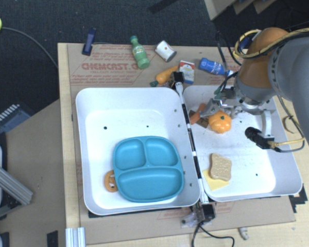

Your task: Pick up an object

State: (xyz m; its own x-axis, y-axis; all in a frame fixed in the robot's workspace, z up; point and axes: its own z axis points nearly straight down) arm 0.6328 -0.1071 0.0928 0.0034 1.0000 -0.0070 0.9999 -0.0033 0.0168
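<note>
Overhead slanted view of the bench point(72, 138), which carries two shallow white bins side by side.

Left bin point(92, 112): a blue divided plate point(147, 169) with three compartments lies toward the near edge; a small brown pretzel-like piece point(110, 181) pokes out from beneath its left rim, touching it.

Right bin point(278, 174): an orange toy fruit point(220, 123) (green stub on top) sits in the far left part, near the wall shared with the left bin. Just to its left lies a small reddish-brown piece point(195, 116). Nearer the camera, a slice of toy bread point(221, 166) rests on a pale yellow slab point(212, 182).

The arm point(278, 60) enters from the right, its orange band above the wrist. The tool point(222, 105) hangs low over the far left of the right bin, just above and beside the orange toy fruit; whether it is released or clenched cannot be told, since the wrist hides that part.

Beyond the bins, on the bench: a green bottle point(140, 52), a white can point(165, 50), a small carton point(186, 71), a blue bottle point(212, 66), a dark blue marker-like item point(88, 41) and an orange carrot-like toy point(165, 76).
</note>
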